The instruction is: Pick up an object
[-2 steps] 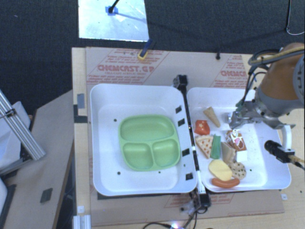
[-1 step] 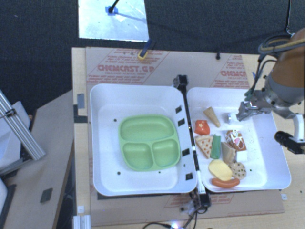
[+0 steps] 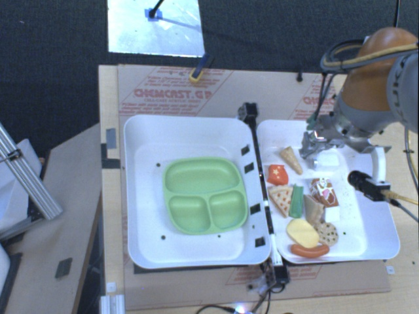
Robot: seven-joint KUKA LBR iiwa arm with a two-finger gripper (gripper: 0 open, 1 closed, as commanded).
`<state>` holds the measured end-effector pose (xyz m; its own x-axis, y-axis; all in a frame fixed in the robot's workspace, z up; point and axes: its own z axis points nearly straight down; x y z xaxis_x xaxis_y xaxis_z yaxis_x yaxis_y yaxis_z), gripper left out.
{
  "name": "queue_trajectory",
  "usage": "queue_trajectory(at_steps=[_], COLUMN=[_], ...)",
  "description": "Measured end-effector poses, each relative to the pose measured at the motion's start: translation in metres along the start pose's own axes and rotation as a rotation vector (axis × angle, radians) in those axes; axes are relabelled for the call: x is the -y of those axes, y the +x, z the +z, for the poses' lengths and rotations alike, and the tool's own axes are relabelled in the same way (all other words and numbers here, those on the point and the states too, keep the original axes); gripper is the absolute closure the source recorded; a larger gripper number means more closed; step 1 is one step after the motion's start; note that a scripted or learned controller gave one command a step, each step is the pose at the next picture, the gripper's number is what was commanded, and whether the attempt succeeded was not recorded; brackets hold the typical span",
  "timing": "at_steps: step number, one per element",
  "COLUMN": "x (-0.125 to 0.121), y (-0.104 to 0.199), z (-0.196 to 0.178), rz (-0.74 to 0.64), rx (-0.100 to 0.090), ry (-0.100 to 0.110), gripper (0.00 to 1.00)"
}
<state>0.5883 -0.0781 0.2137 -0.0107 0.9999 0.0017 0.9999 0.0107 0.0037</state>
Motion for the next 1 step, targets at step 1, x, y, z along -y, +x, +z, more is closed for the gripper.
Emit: queue_trajectory(at_steps=[1], x=[-0.0343], y=[0.0542], z=[-0.0006], rz=[0.0], rx=[0.0], ry=[-0.001], gripper=[1.0])
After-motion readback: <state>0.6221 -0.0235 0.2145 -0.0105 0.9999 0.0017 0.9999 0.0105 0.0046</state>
